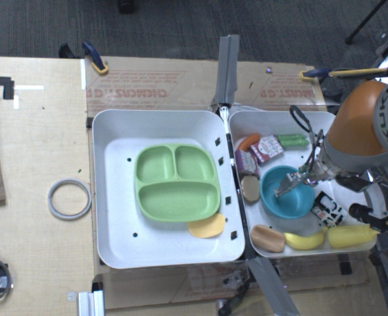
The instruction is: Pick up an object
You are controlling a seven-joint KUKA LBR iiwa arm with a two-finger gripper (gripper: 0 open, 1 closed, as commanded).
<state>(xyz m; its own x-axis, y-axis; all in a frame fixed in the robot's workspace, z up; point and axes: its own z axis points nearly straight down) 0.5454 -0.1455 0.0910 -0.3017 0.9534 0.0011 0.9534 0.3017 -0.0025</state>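
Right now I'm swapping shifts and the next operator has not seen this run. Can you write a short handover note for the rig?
Tool: down inside the blue bowl in the right bin; I cannot tell whether it is open or shut, and nothing is visibly held.
Right bin: blue bowl, banana, a yellow item beside it, a tan bread-like piece, a pink packet, an orange item and a green item.
Left bin: green divided plate with a yellow piece at its near edge.
Done: nothing lifted yet.
Left: grasp and raise one object.
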